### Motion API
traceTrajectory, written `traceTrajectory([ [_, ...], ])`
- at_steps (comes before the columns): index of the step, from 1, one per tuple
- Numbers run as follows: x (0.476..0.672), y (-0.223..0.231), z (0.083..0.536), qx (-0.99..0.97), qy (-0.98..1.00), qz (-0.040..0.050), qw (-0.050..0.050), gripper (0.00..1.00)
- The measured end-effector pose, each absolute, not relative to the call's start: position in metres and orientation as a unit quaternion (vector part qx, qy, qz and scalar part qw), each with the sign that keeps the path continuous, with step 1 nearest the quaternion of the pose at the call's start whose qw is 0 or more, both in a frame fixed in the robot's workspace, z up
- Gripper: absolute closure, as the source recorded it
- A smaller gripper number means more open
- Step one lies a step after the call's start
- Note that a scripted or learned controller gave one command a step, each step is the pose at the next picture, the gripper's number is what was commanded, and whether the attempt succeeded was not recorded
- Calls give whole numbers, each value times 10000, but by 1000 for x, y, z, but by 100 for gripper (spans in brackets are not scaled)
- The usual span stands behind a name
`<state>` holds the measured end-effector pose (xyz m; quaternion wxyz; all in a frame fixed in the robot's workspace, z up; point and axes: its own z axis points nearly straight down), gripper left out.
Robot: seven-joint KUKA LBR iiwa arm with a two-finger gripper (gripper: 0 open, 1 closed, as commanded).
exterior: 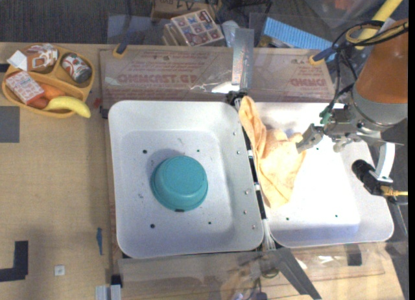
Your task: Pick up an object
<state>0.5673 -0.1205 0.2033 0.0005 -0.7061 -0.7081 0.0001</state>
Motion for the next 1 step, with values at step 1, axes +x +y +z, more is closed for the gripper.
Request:
traceTrajectory([
  [1,600,-140,172,-6911,-7228,-5,-17,0],
])
